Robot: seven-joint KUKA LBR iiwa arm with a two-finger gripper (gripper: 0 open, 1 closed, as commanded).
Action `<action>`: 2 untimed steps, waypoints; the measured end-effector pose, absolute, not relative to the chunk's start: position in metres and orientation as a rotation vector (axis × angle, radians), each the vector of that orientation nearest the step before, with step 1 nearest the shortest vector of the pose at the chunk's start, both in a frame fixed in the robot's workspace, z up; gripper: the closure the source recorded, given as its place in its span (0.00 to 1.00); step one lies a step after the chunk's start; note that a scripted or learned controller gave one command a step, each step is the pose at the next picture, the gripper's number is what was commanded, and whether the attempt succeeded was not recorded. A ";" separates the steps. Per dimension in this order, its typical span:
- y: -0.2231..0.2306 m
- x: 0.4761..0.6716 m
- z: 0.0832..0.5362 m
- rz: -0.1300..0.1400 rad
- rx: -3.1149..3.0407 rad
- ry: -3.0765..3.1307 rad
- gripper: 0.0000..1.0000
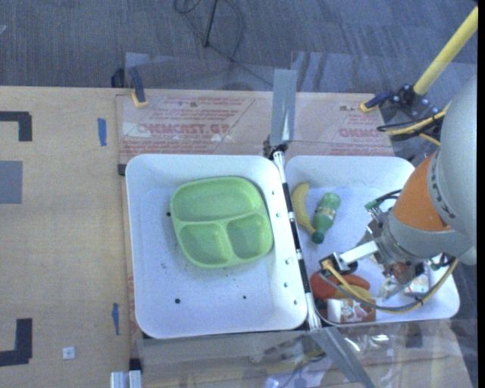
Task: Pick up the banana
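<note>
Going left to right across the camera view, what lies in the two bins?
Green divided plate in the left bin → banana → green bottle in the right bin → the arm's gripper.

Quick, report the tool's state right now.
Tool: open or shut cannot be told from this angle; it sits low in the right bin, apart from the banana.

Looks like robotics lab to me. I see wooden counter (61,227) marked with black and blue tape, two white bins (144,250) fixed side by side, loose cables (204,23) on grey carpet (76,38), yellow pole (451,49) clamped nearby.
</note>
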State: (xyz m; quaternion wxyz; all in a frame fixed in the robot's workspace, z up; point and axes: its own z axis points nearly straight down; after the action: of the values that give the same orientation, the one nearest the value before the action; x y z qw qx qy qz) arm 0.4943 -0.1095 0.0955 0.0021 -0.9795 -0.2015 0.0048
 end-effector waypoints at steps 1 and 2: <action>-0.064 0.478 0.180 0.016 -3.085 -0.579 0.00; -0.092 0.479 0.213 0.016 -3.123 -0.327 0.00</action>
State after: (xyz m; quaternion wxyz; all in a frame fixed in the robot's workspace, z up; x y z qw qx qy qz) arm 0.4789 -0.0920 0.2131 0.0009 -0.9945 -0.1042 0.0051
